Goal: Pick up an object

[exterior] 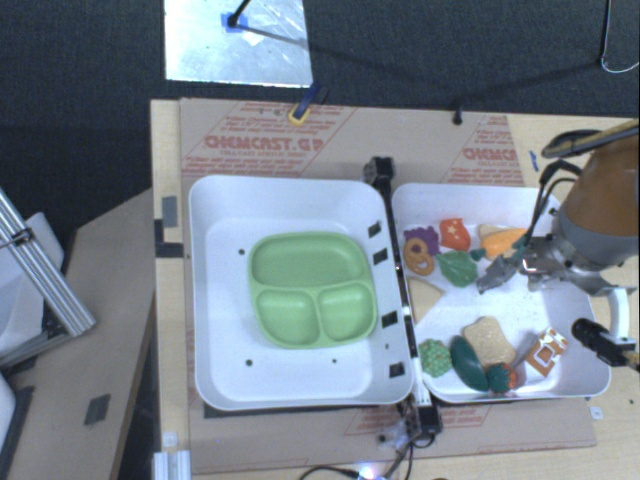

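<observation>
My gripper (497,271) hangs low over the middle of the right bin (573,383), reaching in from the right beneath the orange-banded wrist. Just to its left lies a green leaf-shaped toy (458,268). Behind it are an orange toy (500,238) and a red toy (455,233). Purple grapes (421,239) and a pretzel ring (418,259) sit at the bin's left side. Nearer the front lie a bread slice (487,338), a dark green vegetable (467,363) and a broccoli piece (434,355). Nothing visibly sits in the gripper.
The left bin (215,268) holds a light green divided plate (310,288). A tan wedge (425,298) lies by the divider between the bins. A small orange-and-white block (547,351) and a red-green toy (505,375) rest at the right bin's front.
</observation>
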You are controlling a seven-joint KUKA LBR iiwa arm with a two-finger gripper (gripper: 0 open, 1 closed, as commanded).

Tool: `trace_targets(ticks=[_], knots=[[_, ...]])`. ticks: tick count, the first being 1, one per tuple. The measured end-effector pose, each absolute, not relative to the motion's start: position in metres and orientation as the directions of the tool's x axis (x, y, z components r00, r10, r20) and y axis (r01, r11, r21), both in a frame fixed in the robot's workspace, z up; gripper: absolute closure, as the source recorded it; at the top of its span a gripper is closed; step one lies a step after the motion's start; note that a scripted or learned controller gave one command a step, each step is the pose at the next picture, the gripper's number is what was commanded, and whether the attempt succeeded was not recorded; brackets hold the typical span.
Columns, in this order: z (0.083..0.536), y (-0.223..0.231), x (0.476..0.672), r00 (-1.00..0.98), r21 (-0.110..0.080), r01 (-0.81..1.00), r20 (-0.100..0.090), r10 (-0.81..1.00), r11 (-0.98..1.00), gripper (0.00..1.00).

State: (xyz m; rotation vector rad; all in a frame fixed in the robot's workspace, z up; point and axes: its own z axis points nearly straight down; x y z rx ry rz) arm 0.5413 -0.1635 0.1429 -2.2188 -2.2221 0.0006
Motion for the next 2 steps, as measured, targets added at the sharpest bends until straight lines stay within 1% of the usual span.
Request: trace_targets(ticks=[1, 2], knots=[[0.091, -0.163, 0.542, -0.001, -0.001, 1.000, 0.001, 1.000, 0.001, 0.00], [0.104, -0.164, 0.543, -0.002, 0.003, 1.000, -0.001, 1.000, 0.002, 1.00]])
